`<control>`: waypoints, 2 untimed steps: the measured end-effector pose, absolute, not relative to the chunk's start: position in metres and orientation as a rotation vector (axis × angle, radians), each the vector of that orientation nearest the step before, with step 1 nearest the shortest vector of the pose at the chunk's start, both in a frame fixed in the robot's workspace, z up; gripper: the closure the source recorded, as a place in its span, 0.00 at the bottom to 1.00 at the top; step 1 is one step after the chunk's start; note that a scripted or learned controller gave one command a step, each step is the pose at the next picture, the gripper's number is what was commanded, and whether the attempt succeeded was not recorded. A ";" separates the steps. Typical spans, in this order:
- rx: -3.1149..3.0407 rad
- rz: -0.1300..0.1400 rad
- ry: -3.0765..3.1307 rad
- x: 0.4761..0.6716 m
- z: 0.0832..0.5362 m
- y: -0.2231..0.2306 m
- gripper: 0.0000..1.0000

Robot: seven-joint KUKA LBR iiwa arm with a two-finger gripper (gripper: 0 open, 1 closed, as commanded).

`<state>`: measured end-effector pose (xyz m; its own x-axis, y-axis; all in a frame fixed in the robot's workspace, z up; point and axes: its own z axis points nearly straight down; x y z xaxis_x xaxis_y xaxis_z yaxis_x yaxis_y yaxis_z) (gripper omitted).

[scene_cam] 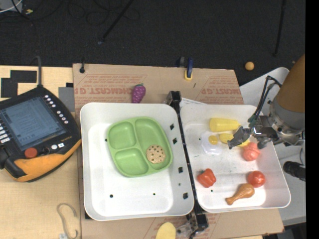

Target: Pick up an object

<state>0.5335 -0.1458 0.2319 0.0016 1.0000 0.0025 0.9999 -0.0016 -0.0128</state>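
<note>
My gripper (pixel 244 136) hangs low over the right bin (pixel 279 195), near its right side, with nothing visibly between its fingers. Just below and to its right lies a pinkish-red toy fruit (pixel 250 152). Beside the fingers sit a yellow piece (pixel 224 124) and a smaller yellow bit (pixel 225 138), with a pale clear object (pixel 210 146) to the left. A red pepper (pixel 207 178), a red tomato (pixel 256 178) and a tan drumstick (pixel 240 193) lie toward the bin's front.
The left bin (pixel 99 193) holds a green divided plate (pixel 119 133) with a cookie (pixel 156 154) in one compartment. A purple toy (pixel 138 93) lies on the cardboard behind. A teach pendant (pixel 35 128) sits at the left. A yellow item (pixel 166 230) lies at the front edge.
</note>
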 end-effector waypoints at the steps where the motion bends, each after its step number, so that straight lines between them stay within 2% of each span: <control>1: -2.221 0.001 -2.221 0.536 0.238 -0.146 0.00; 2: -2.215 0.005 -2.219 0.536 0.194 -0.142 0.00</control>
